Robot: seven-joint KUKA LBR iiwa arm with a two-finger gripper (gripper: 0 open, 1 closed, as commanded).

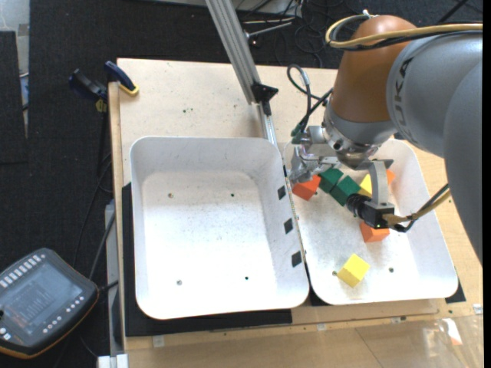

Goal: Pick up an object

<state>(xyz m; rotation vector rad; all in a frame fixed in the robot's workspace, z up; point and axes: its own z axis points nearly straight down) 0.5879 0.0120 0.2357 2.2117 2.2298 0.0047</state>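
Camera view: arm low over right bin (430,274); gripper (337,176) sits among green block (334,182) and orange blocks (306,189). Can't tell the grip state, wrist hides it. Yellow cube (354,270) lies apart, near the bin's front.

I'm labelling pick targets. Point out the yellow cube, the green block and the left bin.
yellow cube (354,270): camera view, top face.
green block (337,183): camera view, visible upper side.
left bin (136,205): camera view, left wall.

left shallow white plastic bin (153,205) touches right shallow white plastic bin (430,274) | small yellow cube (354,270) near right bin's front | green block (337,184), orange blocks (306,189) clustered under grey arm's wrist (353,140) behind it
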